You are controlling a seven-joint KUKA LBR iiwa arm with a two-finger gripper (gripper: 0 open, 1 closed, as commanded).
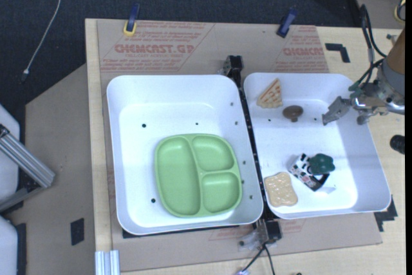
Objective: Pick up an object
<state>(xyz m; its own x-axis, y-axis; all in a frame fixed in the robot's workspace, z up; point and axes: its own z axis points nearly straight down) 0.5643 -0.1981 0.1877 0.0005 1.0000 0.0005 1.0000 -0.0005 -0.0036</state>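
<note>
Four objects lie in the right bin (376, 167); the end effector (344, 108), finger spread indeterminate, hovers near its upper right rim. Risk: closing on nothing, since the brown knob (293, 113) nearest that rim is small.

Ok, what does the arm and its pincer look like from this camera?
At the right edge, the pincer is grey metal with thin angular fingers on a silvery boxy wrist block. Dark cables loop above it, and a sliver of orange-brown shows higher on the arm.
</note>
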